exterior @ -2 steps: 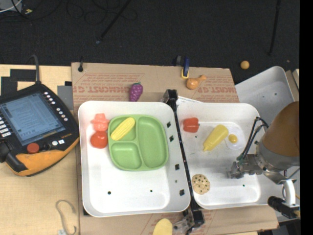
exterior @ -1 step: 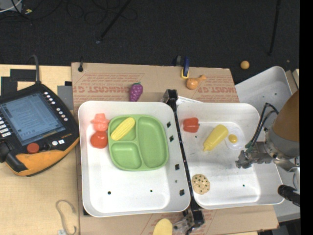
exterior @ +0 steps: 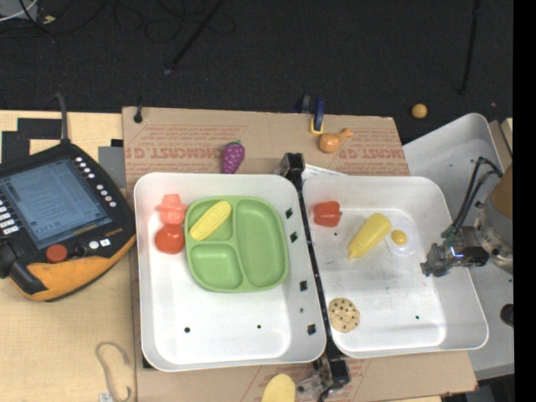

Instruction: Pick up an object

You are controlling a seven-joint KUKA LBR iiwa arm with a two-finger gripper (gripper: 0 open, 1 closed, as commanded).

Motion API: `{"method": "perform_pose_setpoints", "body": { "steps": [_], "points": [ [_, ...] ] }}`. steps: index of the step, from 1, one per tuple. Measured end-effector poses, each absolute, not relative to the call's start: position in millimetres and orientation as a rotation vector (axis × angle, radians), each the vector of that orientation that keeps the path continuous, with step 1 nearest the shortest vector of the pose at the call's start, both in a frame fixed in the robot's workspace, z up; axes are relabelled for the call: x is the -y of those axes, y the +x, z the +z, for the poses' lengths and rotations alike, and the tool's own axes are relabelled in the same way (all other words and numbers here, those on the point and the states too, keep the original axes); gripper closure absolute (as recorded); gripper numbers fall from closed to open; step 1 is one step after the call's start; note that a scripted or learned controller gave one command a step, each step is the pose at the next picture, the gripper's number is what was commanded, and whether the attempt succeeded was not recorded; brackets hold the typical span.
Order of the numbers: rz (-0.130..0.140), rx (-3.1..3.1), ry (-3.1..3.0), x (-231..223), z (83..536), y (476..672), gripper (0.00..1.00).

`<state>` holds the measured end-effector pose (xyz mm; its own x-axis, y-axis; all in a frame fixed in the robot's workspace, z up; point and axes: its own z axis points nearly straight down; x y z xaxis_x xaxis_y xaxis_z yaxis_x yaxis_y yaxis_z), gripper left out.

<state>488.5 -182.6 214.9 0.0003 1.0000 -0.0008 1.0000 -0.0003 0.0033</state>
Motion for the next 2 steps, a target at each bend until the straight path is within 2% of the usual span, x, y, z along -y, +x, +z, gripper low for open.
{"method": "perform_pose_setpoints", "body": {
  "steps": [1, 2],
  "points": [
    [0.001, -2.221, 2.222, 184, 228, 488.7, 1.00],
    [0.002, -2.226, 2.218, 136, 233, 527.2, 1.00]
  ]
}}
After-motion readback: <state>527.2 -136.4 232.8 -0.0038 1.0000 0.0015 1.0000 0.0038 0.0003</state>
